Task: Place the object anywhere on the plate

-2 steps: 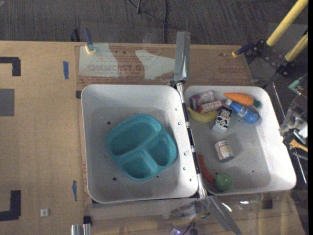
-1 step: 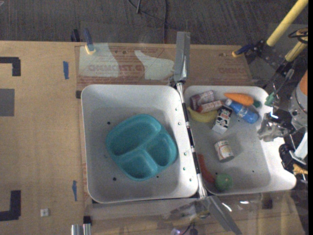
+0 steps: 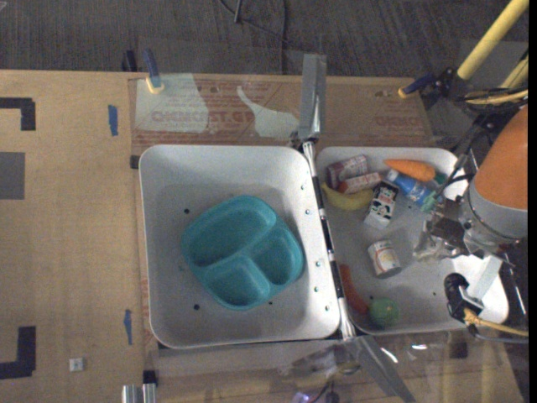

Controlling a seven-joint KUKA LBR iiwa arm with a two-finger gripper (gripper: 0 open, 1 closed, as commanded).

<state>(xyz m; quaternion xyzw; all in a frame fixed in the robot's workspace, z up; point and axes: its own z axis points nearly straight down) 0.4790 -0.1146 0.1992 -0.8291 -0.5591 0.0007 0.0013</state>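
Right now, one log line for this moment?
stage: pre-grasp | gripper: over right bin | plate: left bin, bare

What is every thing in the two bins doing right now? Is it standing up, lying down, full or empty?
Teal plate: flat in the left bin, nothing on it.
Small can: lying on its side, right bin.
Green ball: resting near the front rim.
Banana: lying flat by the divider.
Carrot: lying flat at the back.
Milk carton: tipped over.
Gripper: over the right bin, nothing seen held.
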